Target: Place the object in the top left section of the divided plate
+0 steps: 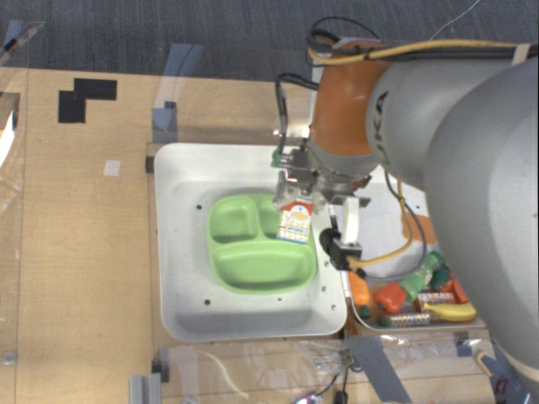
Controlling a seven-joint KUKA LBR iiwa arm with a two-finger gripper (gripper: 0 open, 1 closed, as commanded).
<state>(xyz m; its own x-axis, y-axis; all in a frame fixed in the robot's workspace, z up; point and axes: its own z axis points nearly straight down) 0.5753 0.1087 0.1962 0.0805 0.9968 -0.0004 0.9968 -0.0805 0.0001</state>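
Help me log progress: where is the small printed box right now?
In the camera view, the small printed box sits over the green divided plate's upper right section, in the left bin, just below the end effector.

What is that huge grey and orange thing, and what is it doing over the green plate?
That big grey thing is a robot arm with an orange band near its wrist. A computer program moves it. The picture comes from one camera fixed above the bench, looking down at a slant, and the arm reaches in from the right.

On the bench sit two shallow white bins side by side. The left bin holds a green divided plate, with one big section and two small ones. The right bin holds toy food in orange, red, green and yellow.

At the end of the arm is its gripper. A small box with a picture on it sits right under it, over the plate's right edge. I cannot tell whether it is gripped.
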